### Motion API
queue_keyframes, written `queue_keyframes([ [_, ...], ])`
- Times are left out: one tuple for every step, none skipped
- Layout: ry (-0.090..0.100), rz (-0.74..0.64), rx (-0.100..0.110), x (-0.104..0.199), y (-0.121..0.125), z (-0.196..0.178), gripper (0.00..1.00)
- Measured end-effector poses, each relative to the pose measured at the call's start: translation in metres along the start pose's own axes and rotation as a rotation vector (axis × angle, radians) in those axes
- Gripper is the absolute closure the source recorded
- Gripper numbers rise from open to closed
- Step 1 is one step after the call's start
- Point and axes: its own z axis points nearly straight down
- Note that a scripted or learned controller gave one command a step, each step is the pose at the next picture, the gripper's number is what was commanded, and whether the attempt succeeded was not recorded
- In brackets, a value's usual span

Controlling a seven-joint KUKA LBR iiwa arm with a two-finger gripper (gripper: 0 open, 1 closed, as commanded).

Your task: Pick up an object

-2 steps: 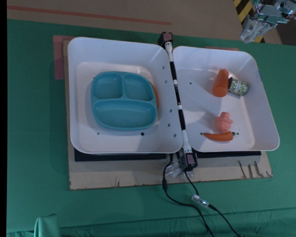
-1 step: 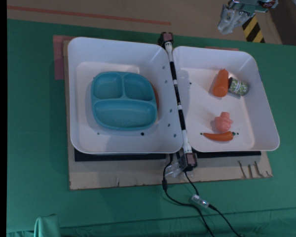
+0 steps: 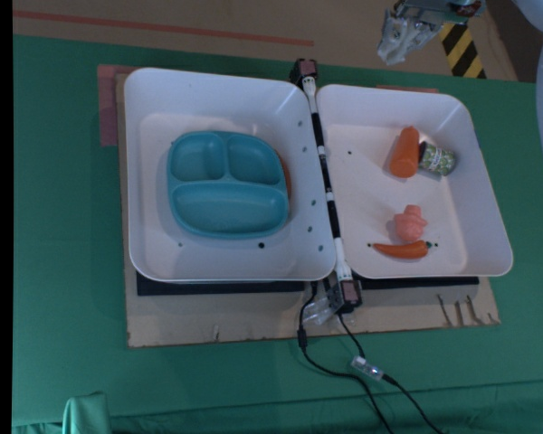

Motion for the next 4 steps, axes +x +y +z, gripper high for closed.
queue_keyframes([
  [0.002,-0.001,0.0,0.074,-0.002,0.015,1.0],
  [0.001,-0.001,0.001,0.126,-0.024,0.041,1.0],
  [0.003,-0.001,-0.002,0.212,-0.004,0.046,1.0],
  [0.003,-0.002,-0.002,0.228,0.0,0.021,1.0],
])
